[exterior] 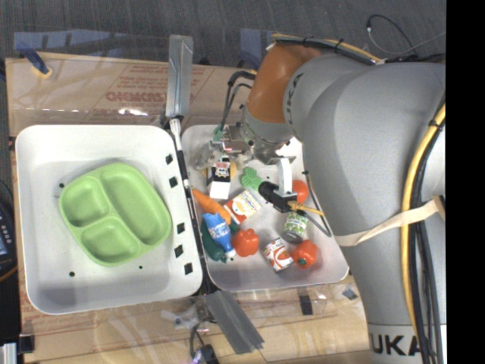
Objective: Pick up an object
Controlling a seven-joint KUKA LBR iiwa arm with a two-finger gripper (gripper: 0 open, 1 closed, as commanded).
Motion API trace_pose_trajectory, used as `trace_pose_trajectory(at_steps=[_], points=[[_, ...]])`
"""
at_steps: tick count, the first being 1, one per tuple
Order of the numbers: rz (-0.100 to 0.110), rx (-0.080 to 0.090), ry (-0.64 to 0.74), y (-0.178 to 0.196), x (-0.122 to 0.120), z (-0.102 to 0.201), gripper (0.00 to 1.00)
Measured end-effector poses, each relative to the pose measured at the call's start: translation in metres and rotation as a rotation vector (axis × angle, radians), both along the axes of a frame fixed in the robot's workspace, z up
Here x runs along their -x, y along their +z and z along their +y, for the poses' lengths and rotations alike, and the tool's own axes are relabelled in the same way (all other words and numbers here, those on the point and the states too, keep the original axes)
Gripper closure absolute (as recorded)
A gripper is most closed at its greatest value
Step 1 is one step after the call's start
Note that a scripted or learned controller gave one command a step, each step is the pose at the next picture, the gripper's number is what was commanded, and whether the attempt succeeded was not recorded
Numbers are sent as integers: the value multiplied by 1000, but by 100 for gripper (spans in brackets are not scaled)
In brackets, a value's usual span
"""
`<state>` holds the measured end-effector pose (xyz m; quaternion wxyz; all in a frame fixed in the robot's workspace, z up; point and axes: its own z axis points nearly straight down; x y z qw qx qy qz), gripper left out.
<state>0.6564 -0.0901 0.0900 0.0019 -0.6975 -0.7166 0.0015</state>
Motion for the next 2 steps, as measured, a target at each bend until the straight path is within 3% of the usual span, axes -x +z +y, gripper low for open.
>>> trace_pose_trajectory(at_steps=[1, 2], points=[[5, 0, 7, 8, 0, 0, 100], [-2, 0, 20, 2, -1, -30, 100]])
